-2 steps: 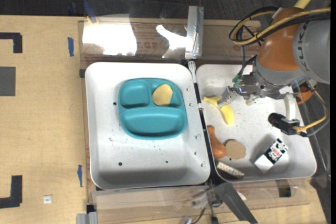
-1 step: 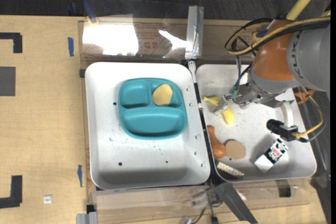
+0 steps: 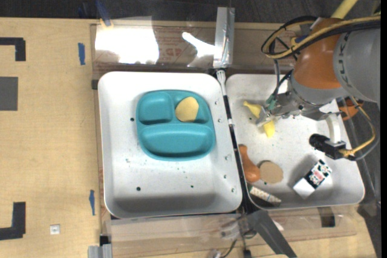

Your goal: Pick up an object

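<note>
Yellow banana (image 3: 259, 116) — half under claw (image 3: 270, 113)

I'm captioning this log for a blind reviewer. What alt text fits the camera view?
The grey arm's gripper is low in the right bin at a yellow object. In the left bin, a teal divided tray holds a yellow piece.
</note>
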### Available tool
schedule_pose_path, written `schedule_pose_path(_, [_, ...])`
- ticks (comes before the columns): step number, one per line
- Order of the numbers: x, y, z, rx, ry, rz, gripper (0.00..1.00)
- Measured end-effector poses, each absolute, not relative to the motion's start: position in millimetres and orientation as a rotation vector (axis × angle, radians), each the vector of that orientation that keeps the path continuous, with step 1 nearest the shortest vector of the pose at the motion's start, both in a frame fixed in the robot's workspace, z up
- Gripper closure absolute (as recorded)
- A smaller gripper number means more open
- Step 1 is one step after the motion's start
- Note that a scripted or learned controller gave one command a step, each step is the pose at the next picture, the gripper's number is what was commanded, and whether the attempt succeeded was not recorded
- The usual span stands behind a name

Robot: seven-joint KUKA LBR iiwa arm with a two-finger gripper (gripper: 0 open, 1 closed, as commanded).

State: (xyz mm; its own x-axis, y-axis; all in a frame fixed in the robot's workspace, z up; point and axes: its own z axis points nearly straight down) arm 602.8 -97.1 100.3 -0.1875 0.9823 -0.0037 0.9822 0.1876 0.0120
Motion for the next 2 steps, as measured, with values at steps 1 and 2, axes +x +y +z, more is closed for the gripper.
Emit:
schedule_pose_path(1, [638.7,-95.6,87.6,1.823,2.552,0.004,1.0])
schedule_pose_path(2, [660.7,-6.2,191.0,1.968,2.439,0.017,1.0])
